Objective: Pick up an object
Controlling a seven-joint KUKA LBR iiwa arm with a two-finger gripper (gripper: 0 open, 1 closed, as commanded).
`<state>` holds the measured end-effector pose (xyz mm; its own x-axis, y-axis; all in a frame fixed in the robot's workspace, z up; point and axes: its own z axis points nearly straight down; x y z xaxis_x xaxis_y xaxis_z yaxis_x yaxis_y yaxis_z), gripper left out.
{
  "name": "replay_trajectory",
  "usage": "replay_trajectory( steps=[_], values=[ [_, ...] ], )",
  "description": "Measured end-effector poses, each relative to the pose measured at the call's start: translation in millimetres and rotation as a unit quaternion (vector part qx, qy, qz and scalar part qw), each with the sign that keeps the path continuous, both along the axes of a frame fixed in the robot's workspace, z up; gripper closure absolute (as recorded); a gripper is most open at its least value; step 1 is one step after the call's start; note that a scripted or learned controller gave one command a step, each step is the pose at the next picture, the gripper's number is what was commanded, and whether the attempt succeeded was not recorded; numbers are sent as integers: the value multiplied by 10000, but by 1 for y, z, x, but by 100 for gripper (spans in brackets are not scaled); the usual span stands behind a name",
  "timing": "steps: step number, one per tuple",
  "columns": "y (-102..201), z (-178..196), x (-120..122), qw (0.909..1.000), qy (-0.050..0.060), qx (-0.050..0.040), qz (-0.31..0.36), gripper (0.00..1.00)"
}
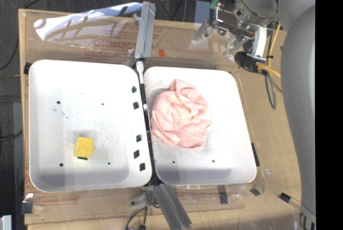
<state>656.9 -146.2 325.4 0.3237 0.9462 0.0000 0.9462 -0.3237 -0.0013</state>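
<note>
A crumpled pink cloth [180, 113] lies in the right bin [236, 164], toward its left and middle. A small yellow block [84, 147] rests in the left bin [48, 95], near its front. My gripper [216, 41] hangs above the bench behind the right bin's back edge, apart from both objects. Its two pale fingers [202, 34] are spread open with nothing between them.
A metal divider bar [143, 30] runs back from the seam between the bins. Crinkled clear plastic [80, 22] lies on the cardboard behind the left bin. The grey arm [297, 89] runs down the right side. Yellow cables [269, 71] hang near the wrist.
</note>
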Motion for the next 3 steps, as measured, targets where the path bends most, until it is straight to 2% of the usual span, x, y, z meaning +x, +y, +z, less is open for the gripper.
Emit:
replay_trajectory(
  steps=[1, 2, 3],
  values=[
    [2, -141, 0, 9884, 23, 11, 1520, 0],
    [-8, -234, -17, 9623, 10, 7, 2718, 0],
    [-8, -224, -17, 9618, 15, 7, 2736, 100]
  ],
)
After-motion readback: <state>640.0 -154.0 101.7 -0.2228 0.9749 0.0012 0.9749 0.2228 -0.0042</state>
